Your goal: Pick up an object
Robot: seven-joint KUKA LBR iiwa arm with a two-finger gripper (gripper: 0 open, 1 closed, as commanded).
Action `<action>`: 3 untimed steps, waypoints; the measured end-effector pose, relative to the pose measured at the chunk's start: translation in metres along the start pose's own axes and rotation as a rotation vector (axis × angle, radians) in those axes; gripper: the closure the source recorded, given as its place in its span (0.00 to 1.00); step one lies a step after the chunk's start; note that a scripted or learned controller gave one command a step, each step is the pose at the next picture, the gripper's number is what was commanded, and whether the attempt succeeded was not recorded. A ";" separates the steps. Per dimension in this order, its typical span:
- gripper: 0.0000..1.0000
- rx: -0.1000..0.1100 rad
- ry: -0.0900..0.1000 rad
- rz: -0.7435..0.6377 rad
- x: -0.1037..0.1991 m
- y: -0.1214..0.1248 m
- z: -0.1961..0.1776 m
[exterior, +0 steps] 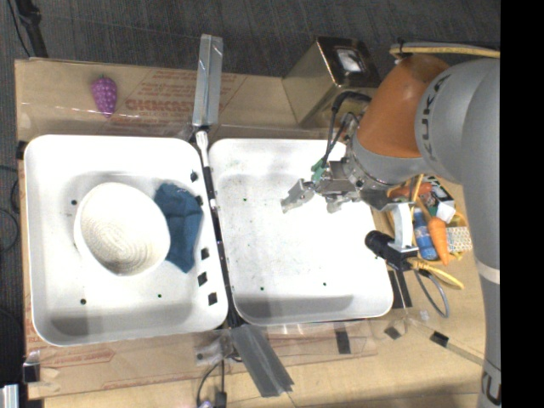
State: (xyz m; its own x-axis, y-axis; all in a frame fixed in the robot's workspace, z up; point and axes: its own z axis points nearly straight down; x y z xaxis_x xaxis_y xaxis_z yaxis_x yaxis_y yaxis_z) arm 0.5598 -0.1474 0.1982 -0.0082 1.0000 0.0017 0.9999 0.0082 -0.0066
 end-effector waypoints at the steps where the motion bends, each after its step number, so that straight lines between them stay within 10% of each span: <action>1: 0.00 -0.006 -0.002 -0.074 -0.056 0.038 -0.038; 2: 0.00 -0.007 -0.003 -0.109 -0.063 0.047 -0.159; 3: 0.00 -0.004 -0.002 -0.323 -0.062 -0.011 -0.158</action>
State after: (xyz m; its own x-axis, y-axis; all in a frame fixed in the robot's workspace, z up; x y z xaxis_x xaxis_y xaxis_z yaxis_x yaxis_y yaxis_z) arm 0.5508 -0.2097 0.3564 -0.3250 0.9457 0.0008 0.9457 0.3250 -0.0017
